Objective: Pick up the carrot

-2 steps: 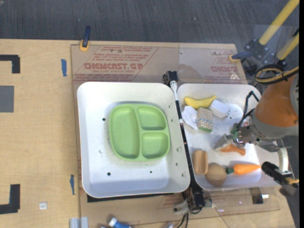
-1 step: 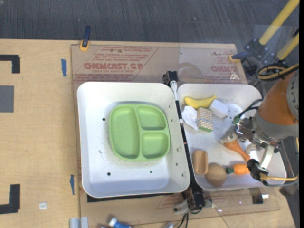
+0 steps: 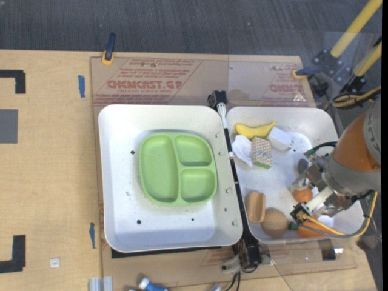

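Lying in right bin (image 3: 327, 123) near front wall: carrot (image 3: 318, 228), orange, tapered, green stub end. Gripper (image 3: 309, 208) just above it; jaw state unclear.

Left white bin (image 3: 115, 180): green three-part plate (image 3: 177, 168) lying flat at centre. Right white bin (image 3: 321, 119): yellow banana (image 3: 253, 129) at far left, patterned box (image 3: 262, 152) just near it, brown potato (image 3: 274, 221) by tan bread roll (image 3: 255, 205) near-left.
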Available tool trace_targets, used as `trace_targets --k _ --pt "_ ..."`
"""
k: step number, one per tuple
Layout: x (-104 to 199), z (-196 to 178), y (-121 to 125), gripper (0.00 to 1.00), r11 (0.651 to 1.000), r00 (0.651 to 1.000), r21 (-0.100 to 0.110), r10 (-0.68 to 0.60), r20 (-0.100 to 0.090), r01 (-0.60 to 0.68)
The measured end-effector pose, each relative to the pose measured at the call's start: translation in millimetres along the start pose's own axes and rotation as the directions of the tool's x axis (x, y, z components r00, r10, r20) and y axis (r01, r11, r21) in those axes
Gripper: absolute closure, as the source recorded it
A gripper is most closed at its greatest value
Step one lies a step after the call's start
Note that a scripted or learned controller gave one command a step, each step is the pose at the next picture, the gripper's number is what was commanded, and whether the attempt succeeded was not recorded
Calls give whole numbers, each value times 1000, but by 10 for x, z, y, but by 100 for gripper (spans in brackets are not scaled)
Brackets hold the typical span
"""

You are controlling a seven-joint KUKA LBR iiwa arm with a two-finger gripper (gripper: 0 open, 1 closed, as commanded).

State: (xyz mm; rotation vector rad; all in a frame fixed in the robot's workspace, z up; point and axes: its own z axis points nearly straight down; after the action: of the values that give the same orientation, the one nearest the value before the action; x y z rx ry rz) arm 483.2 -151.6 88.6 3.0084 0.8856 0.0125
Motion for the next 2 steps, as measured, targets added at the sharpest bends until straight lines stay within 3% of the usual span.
trace_targets --k 1,2 --pt "-31 -103 13 100 1000 1000 0 -2 7 2" --pt "-32 -96 9 0 1000 1000 1 -2 8 2"
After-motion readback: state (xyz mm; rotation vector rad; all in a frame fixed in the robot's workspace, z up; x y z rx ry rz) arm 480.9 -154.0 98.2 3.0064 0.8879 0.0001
